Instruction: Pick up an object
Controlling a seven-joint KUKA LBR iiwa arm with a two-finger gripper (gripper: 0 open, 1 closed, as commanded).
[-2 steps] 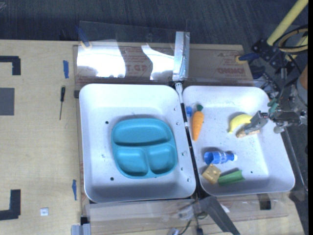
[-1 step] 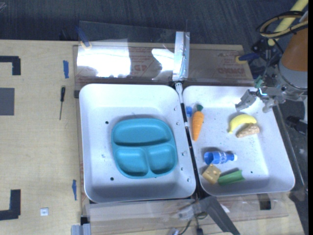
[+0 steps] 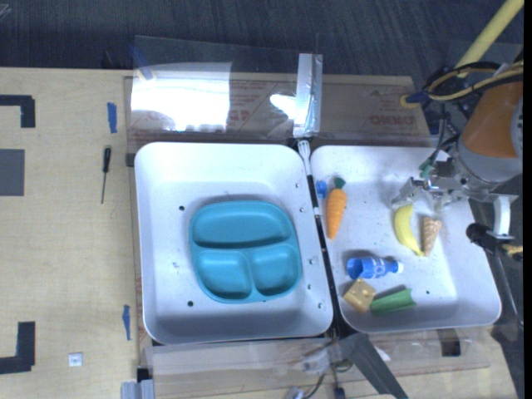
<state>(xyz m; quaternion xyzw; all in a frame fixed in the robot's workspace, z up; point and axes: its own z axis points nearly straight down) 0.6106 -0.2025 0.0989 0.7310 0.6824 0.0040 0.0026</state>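
Bench [image 3: 58, 248]: pale wood-grain top, flat, fills left and lower frame; you see black corner marks and blue tape bits on it.

Left bin [image 3: 158, 173]: white, shallow, smooth plastic w/ rounded corners, centre frame. Holds a teal tray [image 3: 243, 248], glossy, rounded rectangle, three compartments.

Right bin [image 3: 465, 302]: same white make, touching left bin along the centre seam. Holds all loose items.

Clear sheet [image 3: 208, 98]: transparent, glare-streaked, upper centre behind left bin.

Arm [image 3: 492, 127]: grey w/ orange band, upper right of frame, cables beside it.

Gripper [image 3: 428, 188]: metal, hanging over upper right part of right bin, just above the banana's top end. Jaws: can't tell how they stand; nothing seen between them.

Banana [image 3: 406, 229]: yellow, curved, smooth; right-centre of right bin, touching a tan cone-shaped piece [image 3: 430, 233] on its right.

Carrot [image 3: 335, 209]: orange, tapered, green top; upper left of right bin, near the seam.

Blue bottle [image 3: 371, 267]: small, lying flat, lower centre.

Green piece [image 3: 392, 300]: elongated, smooth, lower centre; just beside a tan block [image 3: 359, 294], cube-ish.
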